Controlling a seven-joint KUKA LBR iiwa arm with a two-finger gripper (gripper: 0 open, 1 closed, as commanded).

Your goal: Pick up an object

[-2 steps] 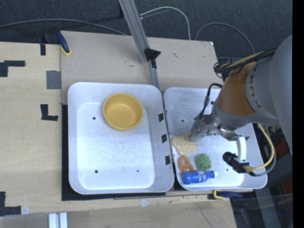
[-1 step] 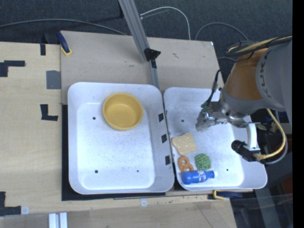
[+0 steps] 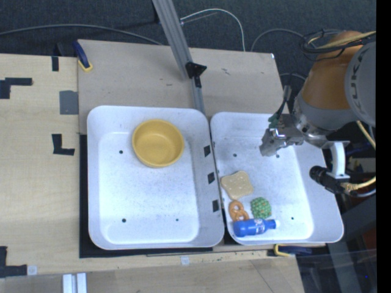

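Your claw is hanging over the upper part of the right bin, and you cannot tell from this angle whether it is spread or pressed together; nothing is showing in its grip. Going left to right, a yellow bowl is sitting in the left bin. In the right bin's lower left, a tan slice is lying above an orange pretzel, a green ball and a blue bottle, all well below the claw.
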